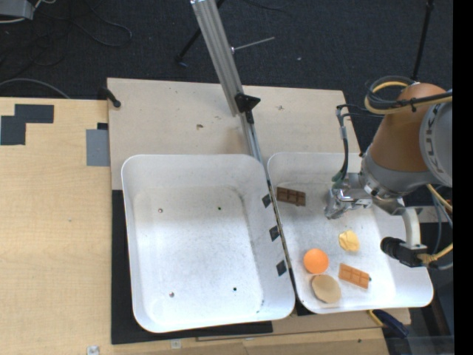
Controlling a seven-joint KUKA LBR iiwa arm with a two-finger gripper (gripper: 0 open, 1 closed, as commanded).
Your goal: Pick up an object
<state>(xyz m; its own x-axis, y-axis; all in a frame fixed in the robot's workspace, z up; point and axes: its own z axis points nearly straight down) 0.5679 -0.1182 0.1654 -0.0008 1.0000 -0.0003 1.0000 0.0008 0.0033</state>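
Pale bench, white bins, dark floor

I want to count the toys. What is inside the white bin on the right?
Inside the right bin lie a brown bar, a yellow piece, an orange ball, an orange block and a tan round piece. The arm covers the bin's far right part.

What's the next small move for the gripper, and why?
Probably a short shift toward the yellow piece, then descend. The gripper hangs over bare bin floor in the right bin, between the brown bar and that piece, which looks nearest.
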